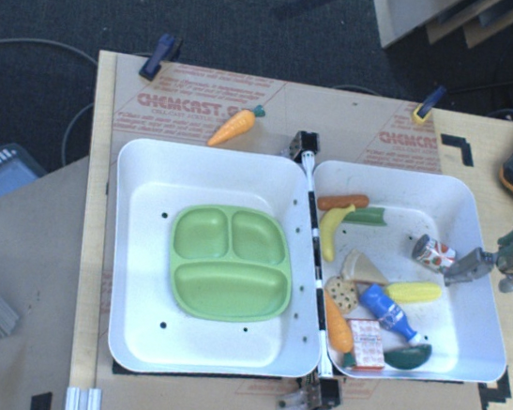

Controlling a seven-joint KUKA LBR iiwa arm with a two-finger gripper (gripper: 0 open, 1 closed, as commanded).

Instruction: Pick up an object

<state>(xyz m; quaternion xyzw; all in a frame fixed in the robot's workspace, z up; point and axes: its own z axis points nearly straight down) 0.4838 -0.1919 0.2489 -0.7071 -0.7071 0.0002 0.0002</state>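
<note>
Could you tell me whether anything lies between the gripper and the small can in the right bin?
Nothing visible does. The gripper sits right beside the can, at the right side of the right bin; the other toys lie further left and lower down.

You have two white bins point(135, 258), one green divided plate point(229, 262), two toy carrots point(231, 127), one banana point(330, 230), one hot dog point(343, 202), one blue bottle point(389, 315), one cookie point(341, 295), two clamps point(158, 56).
</note>
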